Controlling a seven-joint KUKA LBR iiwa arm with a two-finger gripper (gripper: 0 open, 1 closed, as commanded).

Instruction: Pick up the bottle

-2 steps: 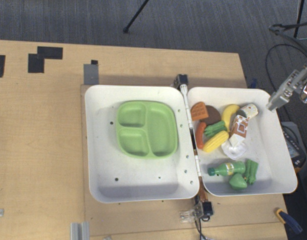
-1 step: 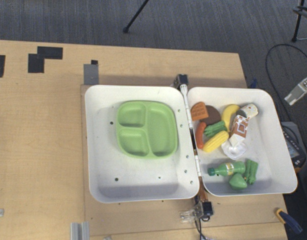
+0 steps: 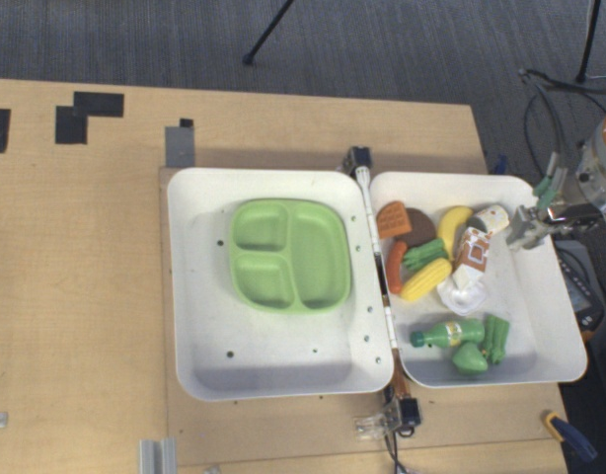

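We see the bottle lying near the front of the right bin; the gripper hovers at this bin's right rim, and we cannot tell its state.

No text can be read; the orange packet and brown-and-white carton bear only blurred print

Bottle: small, green body, yellow band at neck, green cap. Lies on side, flat on floor of right bin, in its near part. Long axis runs roughly left-right; cap end points left toward divider between bins, base end right. Base touches or sits just beside green leafy toy. Apart from crumpled clear plastic farther back. Nothing grips it.
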